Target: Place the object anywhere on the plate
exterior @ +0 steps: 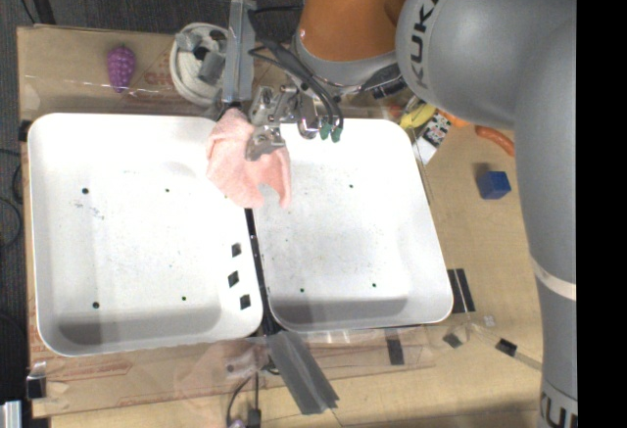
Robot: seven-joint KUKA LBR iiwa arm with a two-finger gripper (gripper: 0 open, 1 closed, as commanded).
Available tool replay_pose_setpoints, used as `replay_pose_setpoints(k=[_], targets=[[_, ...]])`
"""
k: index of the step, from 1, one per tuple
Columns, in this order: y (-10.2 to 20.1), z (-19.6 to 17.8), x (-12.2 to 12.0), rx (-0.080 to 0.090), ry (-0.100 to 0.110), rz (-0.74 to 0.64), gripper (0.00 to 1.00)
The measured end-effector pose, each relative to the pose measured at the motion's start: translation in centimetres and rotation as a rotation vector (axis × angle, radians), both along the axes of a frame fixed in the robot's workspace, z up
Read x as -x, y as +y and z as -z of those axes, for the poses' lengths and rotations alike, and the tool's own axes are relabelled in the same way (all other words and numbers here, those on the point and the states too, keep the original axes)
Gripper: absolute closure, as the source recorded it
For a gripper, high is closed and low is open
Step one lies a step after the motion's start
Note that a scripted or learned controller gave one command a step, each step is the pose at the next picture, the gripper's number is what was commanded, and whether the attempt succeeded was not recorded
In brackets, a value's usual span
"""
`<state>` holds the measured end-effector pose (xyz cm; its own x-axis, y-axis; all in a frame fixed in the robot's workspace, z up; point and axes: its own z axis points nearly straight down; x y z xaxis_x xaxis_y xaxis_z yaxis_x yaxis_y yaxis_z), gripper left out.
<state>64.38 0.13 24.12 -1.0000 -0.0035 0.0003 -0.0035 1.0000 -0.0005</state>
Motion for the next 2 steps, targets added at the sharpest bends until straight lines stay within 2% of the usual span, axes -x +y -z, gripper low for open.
replay_pose_setpoints(k=[1,2], targets=[[5.8,0.6,-1.1,0.0,0.0,-0.003,1.0],[11.0,0.9,-0.6,0.001,-0.001,-0.005,1.0]])
